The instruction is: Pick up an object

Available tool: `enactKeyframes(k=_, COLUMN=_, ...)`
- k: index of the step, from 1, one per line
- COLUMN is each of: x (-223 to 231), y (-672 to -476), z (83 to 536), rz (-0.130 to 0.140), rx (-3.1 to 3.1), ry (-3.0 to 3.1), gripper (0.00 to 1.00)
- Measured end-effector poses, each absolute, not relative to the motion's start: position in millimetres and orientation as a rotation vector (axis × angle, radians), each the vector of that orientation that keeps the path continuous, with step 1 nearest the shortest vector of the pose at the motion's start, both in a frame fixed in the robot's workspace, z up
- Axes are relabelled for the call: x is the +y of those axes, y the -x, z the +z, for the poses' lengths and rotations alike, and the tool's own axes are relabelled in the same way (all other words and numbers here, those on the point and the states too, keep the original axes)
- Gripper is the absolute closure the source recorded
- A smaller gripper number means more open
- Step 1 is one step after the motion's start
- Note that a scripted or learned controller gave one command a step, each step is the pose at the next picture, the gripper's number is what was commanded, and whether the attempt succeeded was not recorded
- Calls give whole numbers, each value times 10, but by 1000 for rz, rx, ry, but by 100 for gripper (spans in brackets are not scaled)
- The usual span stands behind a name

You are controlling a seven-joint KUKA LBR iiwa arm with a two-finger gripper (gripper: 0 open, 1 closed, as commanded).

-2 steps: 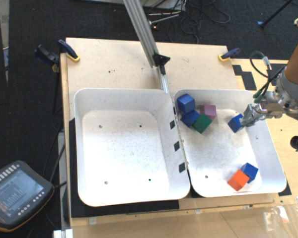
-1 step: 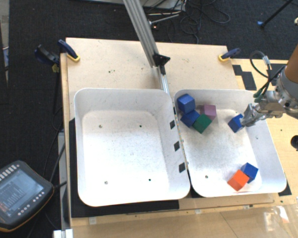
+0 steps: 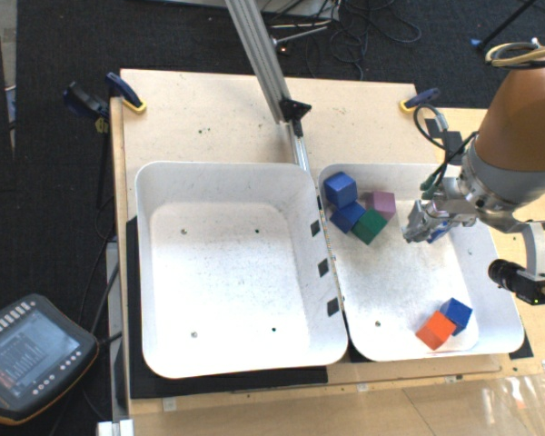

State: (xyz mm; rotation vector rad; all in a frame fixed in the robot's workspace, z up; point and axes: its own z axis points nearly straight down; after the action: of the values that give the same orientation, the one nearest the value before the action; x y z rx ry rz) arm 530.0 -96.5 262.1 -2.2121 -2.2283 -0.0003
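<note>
Blocks, small, coloured, six counted, all lodged in the right bin (image 3: 490,271); none yet taken up.
A cluster of four — two blue blocks (image 3: 340,189), a pink block (image 3: 381,203) and a green block (image 3: 370,226) — is packed touching at the bin's far left corner, hard against the wall shared with the left bin (image 3: 163,198); an orange block (image 3: 435,331) and a further blue block (image 3: 456,313) lie touching near the front rim. Each is judged light, rigid and flat-sided, best taken across two opposite faces. The front pair is judged easier, open floor being left on most sides. The gripper (image 3: 427,228) hangs over mid-bin between the groups; nothing is seen held, and the spread of the fingers cannot be told. The surface (image 3: 218,116) lies beyond.
</note>
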Motion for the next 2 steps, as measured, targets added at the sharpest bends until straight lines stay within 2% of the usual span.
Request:
enactKeyframes(k=1, x=-489, y=-5296, z=2613, rz=-1, rx=-2229, ry=2212, gripper=100)
enactKeyframes(k=2, x=68, y=-5177, z=2616, rz=-1, rx=-2230, ry=2210, gripper=100)
